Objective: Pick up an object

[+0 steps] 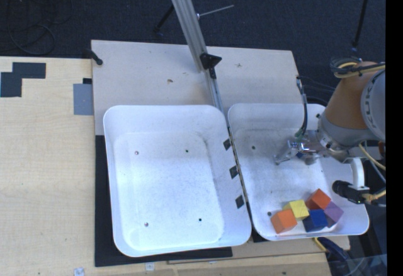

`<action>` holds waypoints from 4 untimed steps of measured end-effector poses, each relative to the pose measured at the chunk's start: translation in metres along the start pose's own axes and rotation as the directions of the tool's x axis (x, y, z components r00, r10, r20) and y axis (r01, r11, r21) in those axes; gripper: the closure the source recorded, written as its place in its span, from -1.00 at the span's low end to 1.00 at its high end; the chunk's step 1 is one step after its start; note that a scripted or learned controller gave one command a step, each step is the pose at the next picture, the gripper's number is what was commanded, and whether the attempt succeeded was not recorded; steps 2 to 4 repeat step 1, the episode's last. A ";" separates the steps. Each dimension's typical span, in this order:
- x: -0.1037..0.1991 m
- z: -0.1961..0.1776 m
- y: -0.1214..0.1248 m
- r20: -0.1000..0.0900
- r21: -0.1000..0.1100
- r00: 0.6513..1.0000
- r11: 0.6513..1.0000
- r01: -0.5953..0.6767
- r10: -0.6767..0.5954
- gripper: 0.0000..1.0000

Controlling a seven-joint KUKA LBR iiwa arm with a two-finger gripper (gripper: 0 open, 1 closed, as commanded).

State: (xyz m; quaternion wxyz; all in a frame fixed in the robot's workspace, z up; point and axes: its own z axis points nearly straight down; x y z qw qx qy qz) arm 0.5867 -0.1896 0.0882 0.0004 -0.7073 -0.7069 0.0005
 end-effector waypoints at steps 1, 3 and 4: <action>-0.010 -0.003 0.059 0.001 -0.005 1.000 1.000 0.003 -0.003 -1.00; -0.010 -0.003 0.059 0.001 -0.005 1.000 1.000 0.003 -0.003 -1.00; -0.010 -0.003 0.059 0.001 -0.005 1.000 1.000 0.003 -0.003 -1.00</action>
